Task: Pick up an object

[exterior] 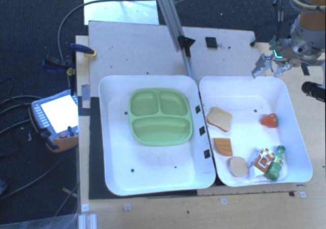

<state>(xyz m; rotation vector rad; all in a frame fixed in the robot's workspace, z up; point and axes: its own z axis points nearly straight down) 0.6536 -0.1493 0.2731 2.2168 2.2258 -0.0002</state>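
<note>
My gripper (269,66) hangs above the far rim of the right bin (293,116), its two fingers spread open with nothing between them. Inside that bin lie a slice of bread (219,119), an orange cracker (223,146), a round tan biscuit (238,166), a red tomato-like piece (269,120), a small orange-and-white box (263,161) and a green bottle (275,165). All of them rest on the bin floor, well below and in front of the gripper.
The left bin (114,162) holds a green divided plate (160,117). A slanted metal pole (170,11) crosses the board behind the bins. A handheld pendant (55,119) and cables lie on the floor at the left.
</note>
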